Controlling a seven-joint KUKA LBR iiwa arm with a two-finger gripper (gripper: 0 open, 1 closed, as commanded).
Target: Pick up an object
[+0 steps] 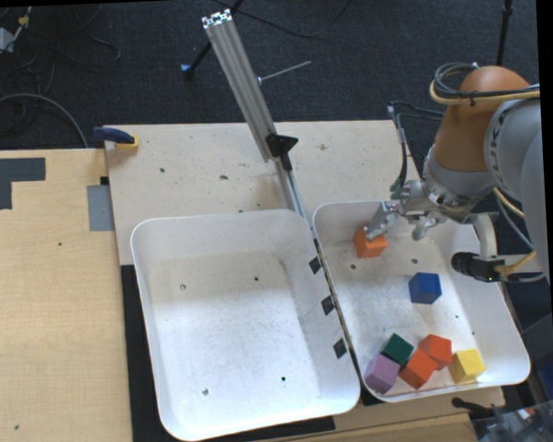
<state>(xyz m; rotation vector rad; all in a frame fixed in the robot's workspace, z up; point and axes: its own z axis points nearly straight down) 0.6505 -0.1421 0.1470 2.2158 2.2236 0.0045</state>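
The gripper (381, 230) hangs low over the back of the right bin (492, 366), reaching in from the right on the grey arm (523, 166) with its orange band (470, 127). Its fingers (378, 225) come down right at the top of an orange block (370, 244), touching it or nearly so. From here I cannot tell whether they are spread or pinched on it, and nothing shows the block truly caught between them. The block seems to sit on or just above the bin floor, close to the back left corner, near the divider where the two bins meet.

Farther forward in the same bin lies a blue cube (425, 287), alone in the middle, well apart from the orange block. At the front edge a cluster huddles together: a green cube (397, 349), a purple cube (382, 373) just in front of it, an orange cube (417, 369) beside that, a red cube (437, 347) behind, and a yellow cube (466, 364) at the right end, all touching or nearly so.

The left bin (159, 268) is beside it, its floor speckled with small dark marks. A slanted aluminium bar (241, 69) rises from between the bins toward the back. A blue and yellow clamp handle (115, 136) rests at the bench's back left corner.
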